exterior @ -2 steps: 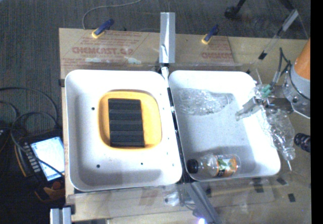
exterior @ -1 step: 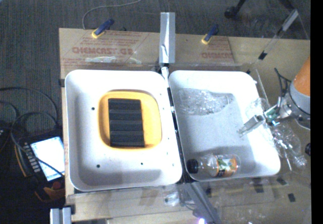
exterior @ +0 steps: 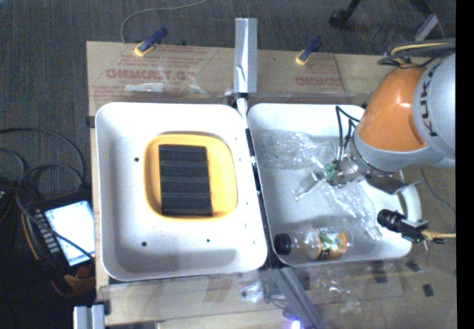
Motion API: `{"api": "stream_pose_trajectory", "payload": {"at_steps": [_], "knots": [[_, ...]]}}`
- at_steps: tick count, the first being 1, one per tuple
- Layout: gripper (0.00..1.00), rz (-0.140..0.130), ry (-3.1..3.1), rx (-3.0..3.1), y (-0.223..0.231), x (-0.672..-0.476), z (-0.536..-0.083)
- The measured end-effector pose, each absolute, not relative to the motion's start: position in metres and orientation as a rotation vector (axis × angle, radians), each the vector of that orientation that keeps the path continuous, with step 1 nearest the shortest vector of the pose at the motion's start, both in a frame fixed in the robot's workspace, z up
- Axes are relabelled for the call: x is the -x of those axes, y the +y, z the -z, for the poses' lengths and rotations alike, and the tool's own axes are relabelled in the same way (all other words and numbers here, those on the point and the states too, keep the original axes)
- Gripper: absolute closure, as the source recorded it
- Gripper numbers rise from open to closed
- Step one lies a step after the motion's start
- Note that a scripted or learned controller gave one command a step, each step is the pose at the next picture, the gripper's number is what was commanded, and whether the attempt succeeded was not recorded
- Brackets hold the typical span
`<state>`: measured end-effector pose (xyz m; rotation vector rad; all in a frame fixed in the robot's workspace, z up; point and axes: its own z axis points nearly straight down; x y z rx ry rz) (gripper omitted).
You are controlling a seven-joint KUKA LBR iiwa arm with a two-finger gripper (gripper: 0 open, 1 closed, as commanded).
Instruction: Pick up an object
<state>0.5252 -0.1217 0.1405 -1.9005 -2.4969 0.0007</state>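
The right bin (exterior: pixel 259 172) holds a clear plastic bottle (exterior: pixel 315 244) with an orange label and a black cap, lying on its side near the front wall. Crumpled clear plastic wrap (exterior: pixel 285 148) is spread over the bin's back and middle. My gripper (exterior: pixel 324 176) hangs low over the middle of this bin, right at the wrap and apart from the bottle. The grey and orange arm (exterior: pixel 396 120) covers the bin's right side. In the left bin (exterior: pixel 118 172) lies a yellow tray-like object (exterior: pixel 226 172) with a black ribbed insert (exterior: pixel 185 179).
A metal post (exterior: pixel 245 53) stands behind the seam between the bins. Two blue-and-yellow clamps (exterior: pixel 150 41) (exterior: pixel 309 48) grip the cardboard at the back. A tablet (exterior: pixel 70 227) and cables lie on the floor to the left.
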Motion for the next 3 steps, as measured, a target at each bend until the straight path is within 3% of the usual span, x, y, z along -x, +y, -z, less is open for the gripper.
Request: {"api": "stream_pose_trajectory", "payload": {"at_steps": [1,2,3], "knots": [[0.0,-0.004,-2.487,1.921,-0.176,-0.573,-0.204],[1.0,-0.006,-2.488,1.92,-0.176,-0.573,-0.213],[1.0,0.0,-2.466,1.947,-0.147,-0.58,-0.094]]}}
